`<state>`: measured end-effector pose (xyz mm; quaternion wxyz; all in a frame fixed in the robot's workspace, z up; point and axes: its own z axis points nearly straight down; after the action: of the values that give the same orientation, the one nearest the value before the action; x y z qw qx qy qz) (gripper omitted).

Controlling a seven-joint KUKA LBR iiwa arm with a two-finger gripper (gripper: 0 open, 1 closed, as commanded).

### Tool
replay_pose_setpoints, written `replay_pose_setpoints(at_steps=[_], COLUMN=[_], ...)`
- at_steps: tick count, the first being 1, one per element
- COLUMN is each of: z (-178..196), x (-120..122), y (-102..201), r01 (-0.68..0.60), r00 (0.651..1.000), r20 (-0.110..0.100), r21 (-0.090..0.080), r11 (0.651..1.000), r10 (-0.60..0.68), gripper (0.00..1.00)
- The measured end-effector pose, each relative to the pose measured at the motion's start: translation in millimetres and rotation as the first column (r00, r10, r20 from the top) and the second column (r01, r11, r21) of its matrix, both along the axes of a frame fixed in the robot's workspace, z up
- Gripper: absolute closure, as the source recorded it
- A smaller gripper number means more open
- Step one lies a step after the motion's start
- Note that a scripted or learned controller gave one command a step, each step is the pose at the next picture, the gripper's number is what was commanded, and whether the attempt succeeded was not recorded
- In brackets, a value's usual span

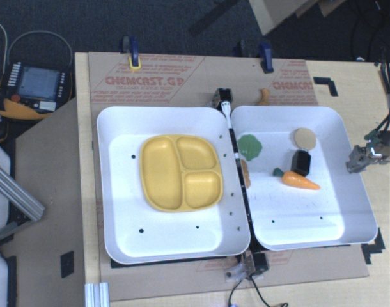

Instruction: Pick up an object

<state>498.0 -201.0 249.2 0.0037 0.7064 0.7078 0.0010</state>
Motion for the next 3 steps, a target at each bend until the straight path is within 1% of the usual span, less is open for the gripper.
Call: replay_pose_setpoints(at_steps=[1,2,3], z=[0.2,-12.6,-6.7], x=[3.9,6.3,20.8], y=[43.7,93.4,147.7], r01=[-0.003,-0.003,-0.004], r00=[1.000,1.000,1.000], r20=[-0.007,-0.009,-0.004], r21=[0.006,0.007,0.005], r11=[1.000,1.000,1.000], r10=[0.003,0.003,0.004], gripper=[1.00,1.00,1.00])
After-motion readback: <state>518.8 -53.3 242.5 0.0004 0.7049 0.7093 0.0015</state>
